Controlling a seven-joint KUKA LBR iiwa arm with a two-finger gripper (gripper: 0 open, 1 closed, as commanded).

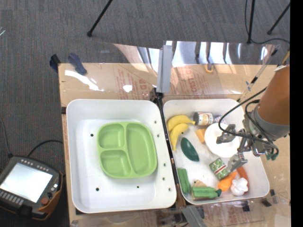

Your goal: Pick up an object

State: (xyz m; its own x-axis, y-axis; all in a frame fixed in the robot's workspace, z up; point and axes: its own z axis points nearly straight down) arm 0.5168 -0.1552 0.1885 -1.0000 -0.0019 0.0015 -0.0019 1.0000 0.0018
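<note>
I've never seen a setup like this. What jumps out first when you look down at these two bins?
The bright green divided plate lies alone in the left bin. The right bin is crowded with toy food: yellow bananas, a white plate, an orange carrot. Over that clutter hangs the arm's gripper, reaching in from the right.

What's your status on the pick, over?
Gripper low over right bin, nothing visibly held. Green-and-red box and carrot just beneath. White plate, garlic crowd close.
</note>
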